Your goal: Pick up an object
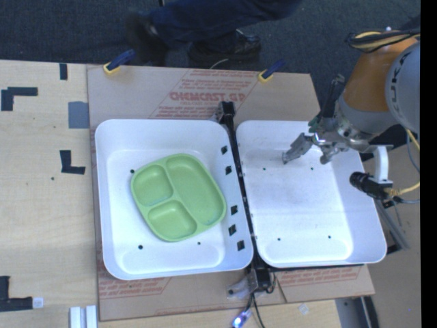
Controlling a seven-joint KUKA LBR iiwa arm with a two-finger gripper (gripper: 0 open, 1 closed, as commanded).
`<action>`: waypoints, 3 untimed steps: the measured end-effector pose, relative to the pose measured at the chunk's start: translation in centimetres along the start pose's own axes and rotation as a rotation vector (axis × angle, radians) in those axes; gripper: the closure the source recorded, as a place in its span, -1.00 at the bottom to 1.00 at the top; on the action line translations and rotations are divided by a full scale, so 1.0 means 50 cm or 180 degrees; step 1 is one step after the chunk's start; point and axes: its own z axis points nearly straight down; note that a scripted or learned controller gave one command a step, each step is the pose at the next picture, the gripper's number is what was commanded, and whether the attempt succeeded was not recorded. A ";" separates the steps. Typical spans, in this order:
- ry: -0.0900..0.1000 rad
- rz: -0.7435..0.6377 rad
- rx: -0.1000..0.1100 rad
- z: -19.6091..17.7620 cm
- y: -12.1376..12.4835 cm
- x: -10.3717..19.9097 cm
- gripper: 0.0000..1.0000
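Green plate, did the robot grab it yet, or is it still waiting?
Not yet. The green plate lies flat in the left bin. The gripper hangs open over the right bin, holding nothing. Left to do: reach across, close on the plate and lift it.

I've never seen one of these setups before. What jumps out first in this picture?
Most eye-catching is the bright green divided plate lying flat in the left white bin. Next comes the grey arm with its orange band, reaching in from the right, its gripper open above the far part of the right white bin, with nothing between its fingers.
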 end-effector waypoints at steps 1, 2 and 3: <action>0.0016 0.0001 0.0044 0.176 -0.140 0.088 -1.00; 0.0006 0.0004 0.0009 0.146 -0.131 0.083 1.00; 0.0004 -0.0026 -0.0029 -0.009 -0.029 0.253 1.00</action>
